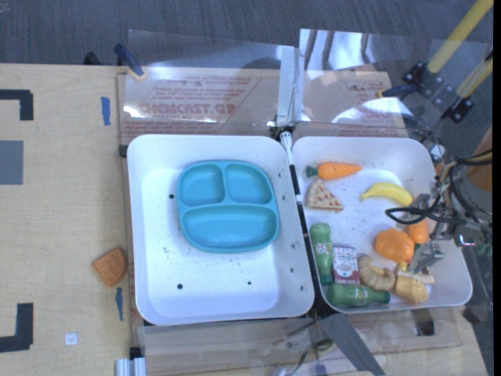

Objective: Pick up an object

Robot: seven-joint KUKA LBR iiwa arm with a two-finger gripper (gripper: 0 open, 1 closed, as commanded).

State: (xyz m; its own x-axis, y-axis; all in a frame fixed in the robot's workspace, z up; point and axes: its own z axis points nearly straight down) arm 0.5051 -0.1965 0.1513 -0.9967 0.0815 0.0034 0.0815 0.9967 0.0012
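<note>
The right bin (368, 151) holds several toy foods: a carrot (338, 170), a pizza slice (322, 197), a banana (387, 193), an orange pepper (394, 245), a small orange piece (419, 232), an upright green bottle (320, 244), a small can (344, 263), a second green bottle lying flat (356, 294), a tan pastry (376, 272) and a yellow wedge (412, 287). My gripper (429, 237) hangs low over the bin's right side, just right of the pepper and close to the small orange piece. Cables and metal parts clutter its tip.
The left bin (149, 233) bears a blue divided plate (228, 206). A brown waffle-like piece (110, 266) lies on the bench left of the bins. Clear plastic sheets (203, 92) stand behind both bins. Yellow bars (466, 26) cross the top right.
</note>
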